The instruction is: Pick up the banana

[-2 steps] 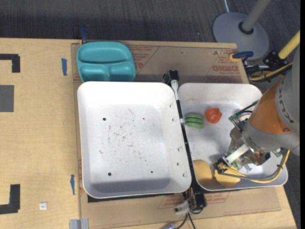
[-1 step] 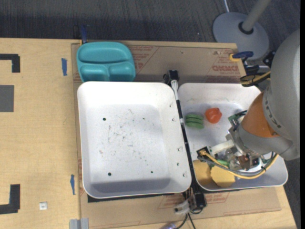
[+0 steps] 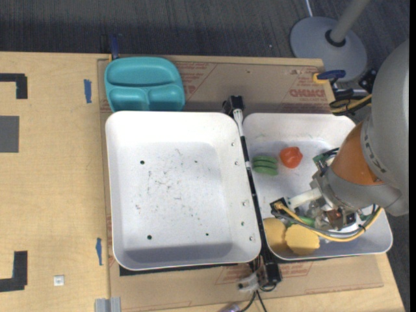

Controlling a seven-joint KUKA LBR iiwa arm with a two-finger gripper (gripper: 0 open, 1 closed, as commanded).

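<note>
On the table (image 3: 52,174), the arm (image 3: 383,155) leans low into the right bin (image 3: 325,125), its gripper (image 3: 318,213) buried in cables just above the banana (image 3: 292,237), which lies in that bin's near left corner. Whether the fingers are open or closed cannot be told. The yellow piece looks light, smooth and likely slippery; a hold across its narrow middle seems safest. A red piece (image 3: 290,156) and a green one (image 3: 265,165) sit further back.
</note>
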